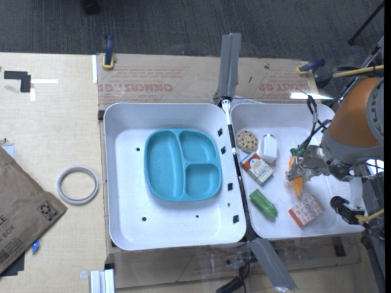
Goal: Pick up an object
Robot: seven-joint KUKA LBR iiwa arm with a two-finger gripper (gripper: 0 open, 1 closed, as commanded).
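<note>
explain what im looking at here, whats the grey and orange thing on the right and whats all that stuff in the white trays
That is a robot arm, grey with an orange band, reaching in from the right. One camera fixed above the bench looks down at a slant. The arm's hand hangs low over the right shallow white bin, right at a small orange object; whether it grips it cannot be seen. That bin also holds a round speckled cookie, a small white bottle, a little red and white packet, a green pickle-like piece and an orange snack box. The left white bin holds a blue divided plastic plate. A grey tape ring lies on the bench.
</note>
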